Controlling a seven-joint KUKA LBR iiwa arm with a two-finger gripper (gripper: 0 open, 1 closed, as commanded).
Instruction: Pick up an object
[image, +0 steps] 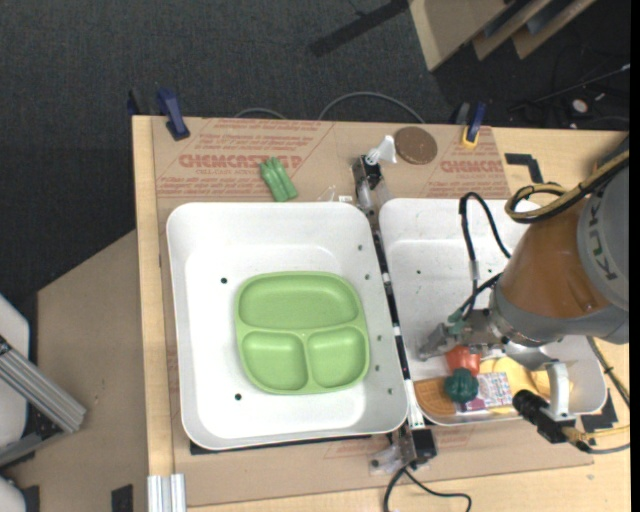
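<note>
My gripper hangs low over the front of the right bin, just above a heap of small objects. In the heap lie a red-orange piece, a dark green round piece, a tan flat piece and a yellow and pink packet. The grey fingers point left, close to the red-orange piece. The wrist hides part of the heap.
The left bin holds a green divided plate. A green clip and a brown disc lie on the cardboard behind the bins. Black cables loop over the right bin's far half.
</note>
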